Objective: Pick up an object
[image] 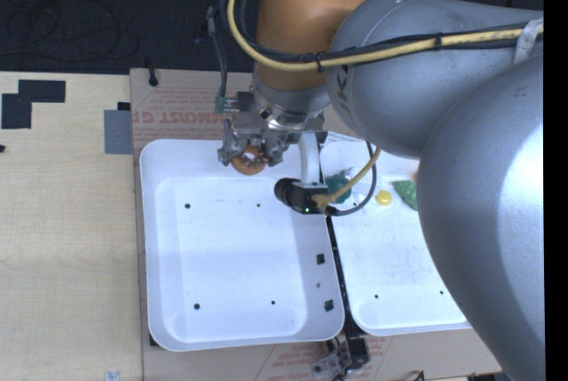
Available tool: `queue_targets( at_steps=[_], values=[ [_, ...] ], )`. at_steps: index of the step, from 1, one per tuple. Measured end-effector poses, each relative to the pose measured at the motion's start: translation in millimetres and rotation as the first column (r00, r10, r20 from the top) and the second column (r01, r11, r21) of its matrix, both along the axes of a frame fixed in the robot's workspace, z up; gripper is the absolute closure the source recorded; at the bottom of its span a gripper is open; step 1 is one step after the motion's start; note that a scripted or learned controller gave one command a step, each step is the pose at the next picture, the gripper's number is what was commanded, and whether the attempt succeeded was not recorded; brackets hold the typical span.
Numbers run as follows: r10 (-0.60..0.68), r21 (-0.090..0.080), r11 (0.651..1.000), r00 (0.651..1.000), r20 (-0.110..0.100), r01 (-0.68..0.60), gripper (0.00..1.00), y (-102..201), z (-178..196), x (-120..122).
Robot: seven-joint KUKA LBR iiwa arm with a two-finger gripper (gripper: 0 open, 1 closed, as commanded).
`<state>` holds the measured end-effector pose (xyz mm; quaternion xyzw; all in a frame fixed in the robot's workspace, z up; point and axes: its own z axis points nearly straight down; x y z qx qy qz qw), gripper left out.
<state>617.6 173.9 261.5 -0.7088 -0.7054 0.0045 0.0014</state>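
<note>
My gripper (pixel 249 154) hangs over the far edge of the left bin (pixel 169 193), pointing down from the grey wrist with the orange band. A small brown rounded object (pixel 251 162) sits between its two fingertips, held just above the bin's back rim. In the right bin (pixel 399 299) lie a small yellow object (pixel 383 198), a green object (pixel 406 191) partly hidden behind the arm, and a teal piece (pixel 338 185) near the divider.
The big grey arm covers the right bin's far and right parts. A black cable end (pixel 291 193) with a yellow-green hose dangles at the rims between the bins. Cardboard (pixel 177 108) lies under the bins; the wooden bench (pixel 62 228) stretches left.
</note>
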Motion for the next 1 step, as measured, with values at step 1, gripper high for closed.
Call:
queue_targets(
  at_steps=[1],
  values=[
    [0.009,0.007,1.000,1.000,0.015,-0.009,1.00,53.8,96.2,27.8]
  ],
)
